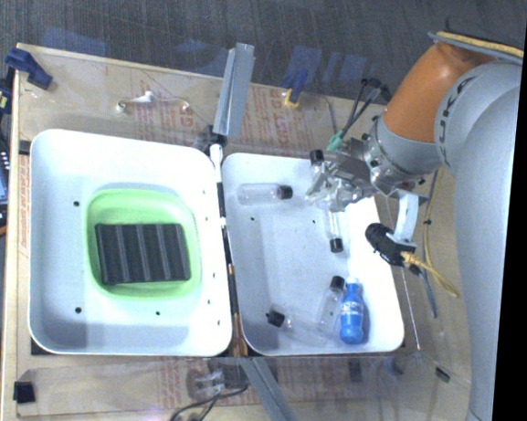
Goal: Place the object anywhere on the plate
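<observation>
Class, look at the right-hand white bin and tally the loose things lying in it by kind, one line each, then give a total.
Clear bottles with black caps: 3, one at the top left, one below the claw, one beside the blue bottle
Blue bottles: 1
Small black items, too small to identify: 1
Total: 5

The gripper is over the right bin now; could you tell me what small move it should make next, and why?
Probably a short descent onto the clear bottle just below the gripper. The gripper sits over the right bin's upper part near that bottle, while the green plate in the left bin carries only a dark ribbed insert.
</observation>
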